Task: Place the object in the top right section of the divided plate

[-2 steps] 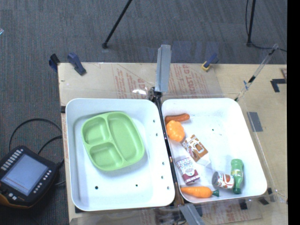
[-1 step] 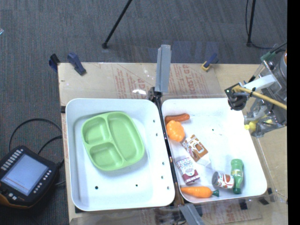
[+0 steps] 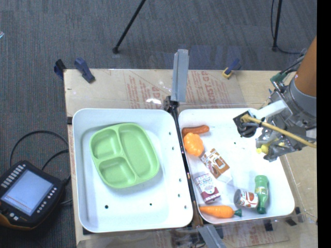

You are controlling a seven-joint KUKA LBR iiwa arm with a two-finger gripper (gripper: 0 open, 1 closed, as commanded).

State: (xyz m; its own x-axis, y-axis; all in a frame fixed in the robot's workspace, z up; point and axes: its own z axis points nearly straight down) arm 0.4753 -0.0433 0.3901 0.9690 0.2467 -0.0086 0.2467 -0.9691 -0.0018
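Note:
A green divided plate [image 3: 124, 154] with three sections lies in the left white bin [image 3: 85, 211]. The right white bin [image 3: 287, 190] holds an orange fruit [image 3: 194, 144], a brown sausage [image 3: 196, 130], a carrot [image 3: 219, 211], two small cartons [image 3: 215, 164] [image 3: 207, 187], a can [image 3: 246, 199] and a green bottle [image 3: 261, 192]. My gripper [image 3: 269, 148] hangs low over the right bin's right side, above bare bin floor and apart from all these objects. A small yellowish bit shows at its lower end; what it is cannot be made out.
A thin wooden rod [image 3: 279, 132] and a black block [image 3: 243, 124] stick out from the wrist over the right bin. A grey upright post [image 3: 180, 76] stands behind the gap between the bins. A teach pendant [image 3: 26, 192] lies on the floor at left.

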